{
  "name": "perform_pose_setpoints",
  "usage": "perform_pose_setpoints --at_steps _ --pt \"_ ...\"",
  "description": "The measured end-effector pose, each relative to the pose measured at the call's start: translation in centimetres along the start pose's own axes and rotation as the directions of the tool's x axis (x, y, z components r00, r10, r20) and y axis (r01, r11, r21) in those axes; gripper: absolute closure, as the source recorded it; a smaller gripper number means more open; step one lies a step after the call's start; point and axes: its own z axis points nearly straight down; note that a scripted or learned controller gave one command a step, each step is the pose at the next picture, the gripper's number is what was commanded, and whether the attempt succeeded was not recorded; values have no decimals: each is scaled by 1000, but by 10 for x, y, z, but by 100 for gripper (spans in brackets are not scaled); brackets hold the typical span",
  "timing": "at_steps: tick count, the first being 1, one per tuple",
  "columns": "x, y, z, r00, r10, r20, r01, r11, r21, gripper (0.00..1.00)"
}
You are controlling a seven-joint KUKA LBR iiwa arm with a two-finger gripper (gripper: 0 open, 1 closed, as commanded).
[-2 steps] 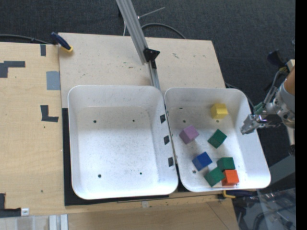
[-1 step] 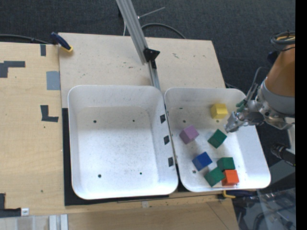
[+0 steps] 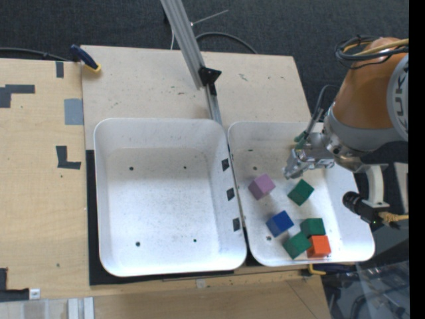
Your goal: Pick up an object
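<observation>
The right bin (image 3: 265,135) holds several small blocks: a purple one (image 3: 261,186), a blue one (image 3: 279,222), a green cube (image 3: 301,193), two more green blocks (image 3: 312,227) (image 3: 297,245) and an orange one (image 3: 319,246). My gripper (image 3: 295,170) hangs over the right bin, just above and left of the upper green cube, to the right of the purple block. Its fingertips point down toward the bin floor, and I see no block between them.
The left bin (image 3: 159,198) sits beside the right one, with a shared rim between them. A slanted metal pole (image 3: 189,42) runs from the top down to the bins' divider. A blue and yellow clamp (image 3: 86,58) lies at the bench's far left.
</observation>
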Motion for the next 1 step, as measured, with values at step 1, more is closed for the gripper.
perform_pose_setpoints --at_steps 1 --pt "52 8 -2 1000 0 1 0 1000 0 100"
